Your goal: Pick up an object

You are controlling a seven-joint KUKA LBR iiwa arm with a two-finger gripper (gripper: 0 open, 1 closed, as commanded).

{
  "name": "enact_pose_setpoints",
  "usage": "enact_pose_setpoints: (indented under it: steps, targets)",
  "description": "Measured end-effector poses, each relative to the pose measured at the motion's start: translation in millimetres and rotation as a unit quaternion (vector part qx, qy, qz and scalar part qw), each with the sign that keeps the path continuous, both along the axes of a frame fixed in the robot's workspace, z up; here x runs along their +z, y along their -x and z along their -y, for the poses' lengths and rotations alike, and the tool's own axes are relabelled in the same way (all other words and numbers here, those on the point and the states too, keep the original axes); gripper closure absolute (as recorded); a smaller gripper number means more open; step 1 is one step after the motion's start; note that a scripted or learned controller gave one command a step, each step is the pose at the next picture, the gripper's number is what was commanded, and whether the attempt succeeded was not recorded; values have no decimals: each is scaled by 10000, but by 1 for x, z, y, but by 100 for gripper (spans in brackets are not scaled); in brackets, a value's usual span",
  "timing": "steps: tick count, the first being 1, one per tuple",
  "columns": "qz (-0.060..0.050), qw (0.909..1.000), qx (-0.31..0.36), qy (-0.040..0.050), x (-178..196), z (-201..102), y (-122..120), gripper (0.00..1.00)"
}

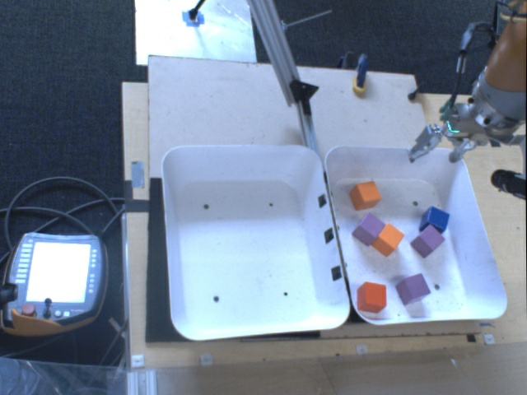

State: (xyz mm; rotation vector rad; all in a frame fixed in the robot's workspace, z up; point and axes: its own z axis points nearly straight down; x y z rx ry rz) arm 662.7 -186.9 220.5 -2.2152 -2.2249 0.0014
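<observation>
The right bin [478, 220] holds several small cubes. An orange cube [365, 195] lies near its far left, and a purple cube [368, 228] touches another orange cube [389, 239] in the middle. A blue cube [435, 219] and a purple cube [427, 240] sit to the right. A red-orange cube [371, 296] and a purple cube [412, 287] rest near the front wall. My gripper [440, 146] hangs open above the bin's far right rim, with nothing between its fingers, well clear of all the cubes.
The left bin [177, 220] stands beside the right one. A slanted metal pole [280, 48] crosses the bench behind the bins. A teach pendant [53, 282] with cables lies at the left on the floor. A yellow-blue clamp [361, 76] sits at the bench's far edge.
</observation>
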Motion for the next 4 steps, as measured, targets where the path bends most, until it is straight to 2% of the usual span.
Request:
enact_pose_setpoints:
  steps: [1,3,4]
  targets:
    - [17,10000,6,10,3,0,-1,0]
    - [-10,10000,6,-1,-120,-7,4,0]
    - [16,10000,7,8,-130,-7,3,0]
